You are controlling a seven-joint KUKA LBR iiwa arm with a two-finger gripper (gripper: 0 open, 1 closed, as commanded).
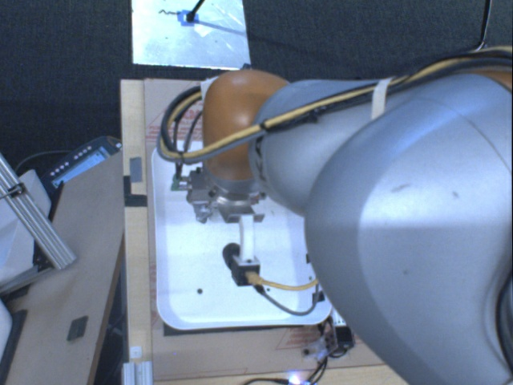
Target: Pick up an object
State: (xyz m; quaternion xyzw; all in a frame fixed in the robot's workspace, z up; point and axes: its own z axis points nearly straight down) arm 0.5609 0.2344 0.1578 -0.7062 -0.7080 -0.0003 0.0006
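Note:
My gripper hangs below the orange wrist band, over the upper middle of the left white bin. I look down on the metal gripper body from above. A tiny dark speck lies on the bin floor near its front. I make out no larger object in the bare part of this bin. My big grey arm covers the right side of the view and what lies under it.
A shiny silver sheet lies beyond the bench at the top. A dark device with a blue strip and an aluminium rail stand to the left. The bench's wooden border runs along the bin's left side.

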